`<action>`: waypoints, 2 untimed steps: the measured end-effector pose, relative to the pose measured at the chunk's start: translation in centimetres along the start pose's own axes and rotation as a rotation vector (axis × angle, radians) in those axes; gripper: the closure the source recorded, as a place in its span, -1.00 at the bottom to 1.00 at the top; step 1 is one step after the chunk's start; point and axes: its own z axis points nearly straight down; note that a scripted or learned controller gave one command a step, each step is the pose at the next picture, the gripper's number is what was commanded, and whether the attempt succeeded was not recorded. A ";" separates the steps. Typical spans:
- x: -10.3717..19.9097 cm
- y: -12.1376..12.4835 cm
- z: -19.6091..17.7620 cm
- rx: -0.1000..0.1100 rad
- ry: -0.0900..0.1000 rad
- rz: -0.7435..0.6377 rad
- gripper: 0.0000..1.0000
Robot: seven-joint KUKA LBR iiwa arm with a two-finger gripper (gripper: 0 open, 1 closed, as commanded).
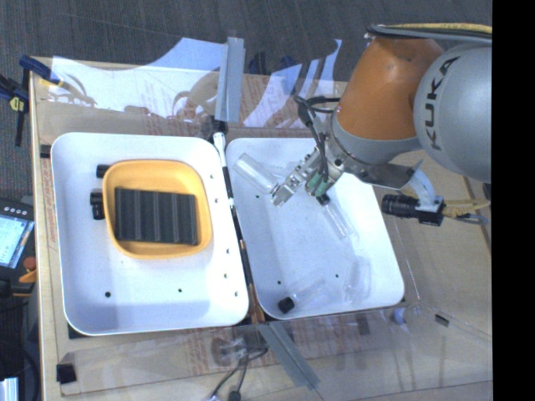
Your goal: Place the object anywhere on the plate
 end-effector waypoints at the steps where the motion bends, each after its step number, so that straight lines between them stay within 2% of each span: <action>1: 1.6 4.1 0.0 -0.001 -0.001 -0.149 1.00; 2: 3.7 7.1 1.5 0.001 0.002 -0.378 1.00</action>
